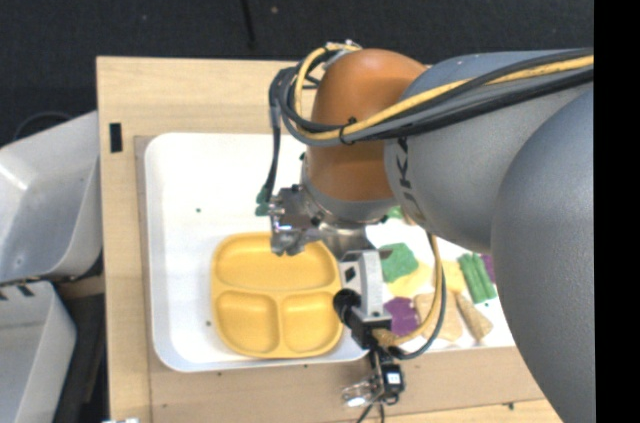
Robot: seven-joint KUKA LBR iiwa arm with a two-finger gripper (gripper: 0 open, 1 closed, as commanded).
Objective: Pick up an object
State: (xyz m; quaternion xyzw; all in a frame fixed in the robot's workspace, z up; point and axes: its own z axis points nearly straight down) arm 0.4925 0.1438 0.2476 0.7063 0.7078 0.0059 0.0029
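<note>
**Grey arm hangs over the yellow tray**

Grey and bulky, the arm (520,171) enters from three o'clock and covers most of the right side of the view, its orange band (355,126) sitting near the centre with black and yellow cables looped around it. Under it lies the white bin (175,211) on the pale wooden bench (190,91).

Next in size is the yellow tray (275,296), a divided dish with three compartments, resting in the bin at about seven o'clock from the orange band. The gripper (285,233) sits at the tray's twelve o'clock rim (its fingers are hidden under the wrist hardware, so whether they are spread or closed cannot be told), and nothing can be seen between them.

Smaller pieces cluster at five o'clock from the band: a green block (398,261), a purple piece (403,315) just below it, a green stick (476,277) and a tan piece (472,315) farther toward four o'clock, partly hidden by the arm.
</note>
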